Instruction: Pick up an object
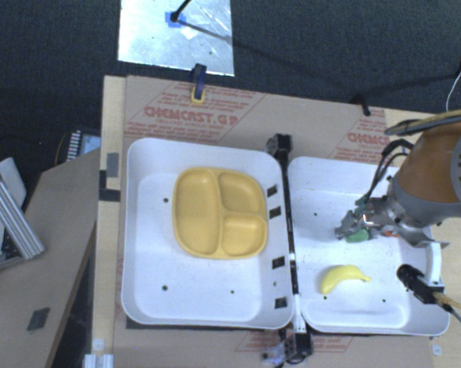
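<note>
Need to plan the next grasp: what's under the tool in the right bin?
A small green object shows partly beneath the tool, in the right bin. The tool covers most of it, so its shape is unclear. A banana lies nearer the front, uncovered.
</note>
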### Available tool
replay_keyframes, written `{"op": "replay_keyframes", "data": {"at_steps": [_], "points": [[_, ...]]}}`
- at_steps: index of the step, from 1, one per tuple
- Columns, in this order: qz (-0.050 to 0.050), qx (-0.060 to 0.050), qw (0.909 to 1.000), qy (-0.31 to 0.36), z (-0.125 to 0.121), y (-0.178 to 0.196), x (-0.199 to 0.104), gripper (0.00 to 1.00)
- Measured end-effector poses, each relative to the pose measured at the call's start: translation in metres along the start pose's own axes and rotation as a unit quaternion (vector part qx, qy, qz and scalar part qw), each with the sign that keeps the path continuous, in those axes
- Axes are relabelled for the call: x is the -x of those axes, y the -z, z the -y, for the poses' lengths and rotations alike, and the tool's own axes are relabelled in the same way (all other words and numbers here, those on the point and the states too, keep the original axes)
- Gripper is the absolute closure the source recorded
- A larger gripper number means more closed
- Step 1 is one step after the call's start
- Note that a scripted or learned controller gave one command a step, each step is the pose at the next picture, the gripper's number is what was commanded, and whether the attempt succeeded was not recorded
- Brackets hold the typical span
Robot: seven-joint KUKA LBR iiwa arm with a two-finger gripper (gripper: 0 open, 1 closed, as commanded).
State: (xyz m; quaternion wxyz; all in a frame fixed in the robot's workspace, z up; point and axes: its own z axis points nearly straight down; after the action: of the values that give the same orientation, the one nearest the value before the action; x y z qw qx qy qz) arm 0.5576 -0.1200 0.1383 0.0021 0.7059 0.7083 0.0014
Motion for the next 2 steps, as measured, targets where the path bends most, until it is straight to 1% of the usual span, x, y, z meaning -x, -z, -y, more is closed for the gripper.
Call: {"op": "replay_keyframes", "data": {"at_steps": [1,2], "points": [[0.0,0.001,1.0,0.0,-0.003,0.064,0.001,1.0],[0.0,-0.001,1.0,0.001,-0.004,0.09,0.001,1.0]]}}
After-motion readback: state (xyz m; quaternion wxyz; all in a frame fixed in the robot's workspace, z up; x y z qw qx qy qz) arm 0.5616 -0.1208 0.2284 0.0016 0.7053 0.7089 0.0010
